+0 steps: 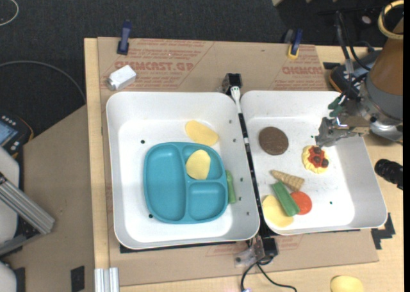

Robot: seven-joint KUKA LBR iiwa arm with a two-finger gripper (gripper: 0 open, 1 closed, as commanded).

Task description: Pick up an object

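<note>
Overhead slanted view of a wooden bench w/ two shallow white bins side by side. The left bin holds a teal divided tray. A yellow chip-shaped piece lies in the tray's upper right compartment; a second yellow piece lies on the bin floor just above the tray. A thin green strip sits along the tray's right edge, btwn tray and bin wall.

The right bin holds several toy foods. A round brown disc lies near its upper left. A small yellow tart w/ red topping lies right of centre. Lower down, a tan cone lies on its side, just above a green vegetable that rests partly on a pale yellow round piece, w/ a red-orange ball touching the green one's right side.

The grey arm enters from the right. Its gripper hangs over the right bin, tip just above the tart, close to its upper edge. Cannot tell how far the jaws are apart, and nothing is seen btwn them.

On the bench beyond the bins: a small white block at upper left, and two blue clamps on the far edge.
</note>
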